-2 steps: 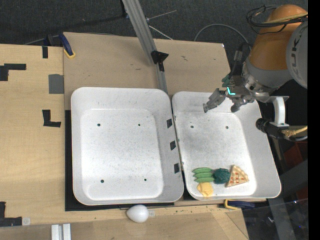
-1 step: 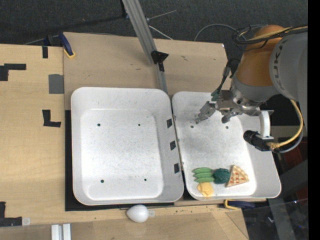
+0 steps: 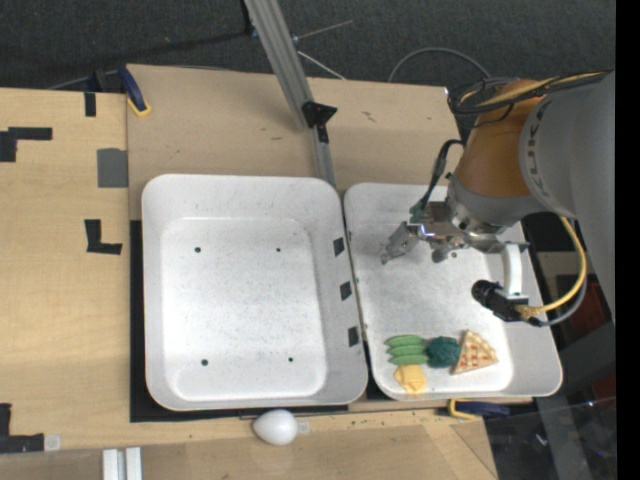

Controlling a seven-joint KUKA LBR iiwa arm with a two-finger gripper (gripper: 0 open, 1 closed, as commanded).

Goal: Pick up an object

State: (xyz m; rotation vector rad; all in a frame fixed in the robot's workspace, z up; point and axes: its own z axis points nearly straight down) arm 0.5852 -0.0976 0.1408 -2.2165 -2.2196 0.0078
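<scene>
The objects available for picking lie in a small cluster at the near end of the right-hand shallow white speckled bin. From my remote station I identify four items there: a green ridged pod-shaped toy, a dark teal knobbly broccoli-like toy touching its right side, a pale yellow toy piece just below the green one, and an orange triangular pizza-slice toy with red spots leaning against the teal item on its right. All four rest on the bin floor close to the near rim.

The grey two-finger gripper sits over the far half of the same bin, well apart from the cluster. Its fingers are spread, one metal fingertip pointing left toward the divider between the bins, and I see nothing between them. The grey arm with its orange band enters from the right, with black and yellow cables looping beside the wrist.

The left-hand shallow white bin lies alongside, its edge overlapping the right bin's rim. A white egg-shaped object sits on the wooden bench just outside that bin's near edge. A grey metal bar slants down from the top toward the junction of the bins.
</scene>
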